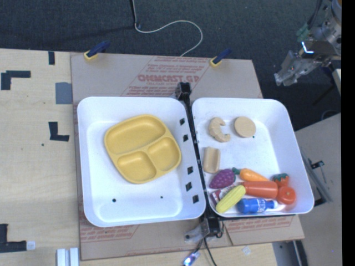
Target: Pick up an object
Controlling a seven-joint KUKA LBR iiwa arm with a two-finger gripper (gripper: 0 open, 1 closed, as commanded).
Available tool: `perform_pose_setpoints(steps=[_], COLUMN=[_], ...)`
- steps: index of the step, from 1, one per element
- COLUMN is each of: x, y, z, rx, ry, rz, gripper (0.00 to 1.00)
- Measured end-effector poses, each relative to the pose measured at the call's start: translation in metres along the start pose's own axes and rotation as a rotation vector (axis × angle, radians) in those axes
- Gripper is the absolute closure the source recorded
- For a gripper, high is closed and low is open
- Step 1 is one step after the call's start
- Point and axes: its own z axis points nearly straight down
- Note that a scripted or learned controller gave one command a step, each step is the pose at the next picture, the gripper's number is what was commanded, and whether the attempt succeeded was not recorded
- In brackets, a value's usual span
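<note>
Round tan plastic cookie (244, 127) lies alone near far edge of right white bin (288, 127), pale croissant (218, 129) just beside it. Toy vegetables crowd near-right corner. Yellow divided plate (143, 147) fills left white bin (91, 165). Gripper (288, 73) hovers beyond right bin's far-right corner; finger state cannot tell. Best bet: descend on isolated cookie, avoid clutter.
</note>
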Motion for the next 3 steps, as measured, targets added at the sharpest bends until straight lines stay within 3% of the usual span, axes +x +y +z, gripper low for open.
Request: perform_pose_setpoints(steps=[1, 2, 3], x=[-0.034, -0.074, -0.032], y=[-0.013, -0.049, -0.052], z=[0.012, 0.043, -0.062], rx=[0.012, 0.015, -0.001], ry=[-0.002, -0.001, -0.003], rz=[0.011, 0.013, 0.004], gripper=[1.00, 1.00, 1.00])
